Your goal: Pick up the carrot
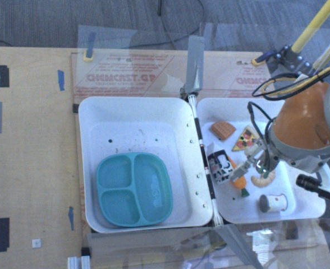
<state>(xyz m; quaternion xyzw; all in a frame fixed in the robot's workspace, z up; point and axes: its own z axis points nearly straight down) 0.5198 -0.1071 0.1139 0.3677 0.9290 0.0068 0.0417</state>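
You see a smooth teal plastic plate (134, 189), matt white bins (137, 114), a pale wood surface (30, 150), and glossy orange carrot (241, 182).

The right bin (308, 206) is crowded. The carrot (241, 185) lies near its middle, hemmed by a black-and-white block (220, 167) at its left, a pizza slice (246, 139) above, a pale ring (263, 178) at its right and a small cup (271, 202) lower right. The pincer (249, 166) hangs just above it. Bare floor shows along the bin's upper right and lower left.
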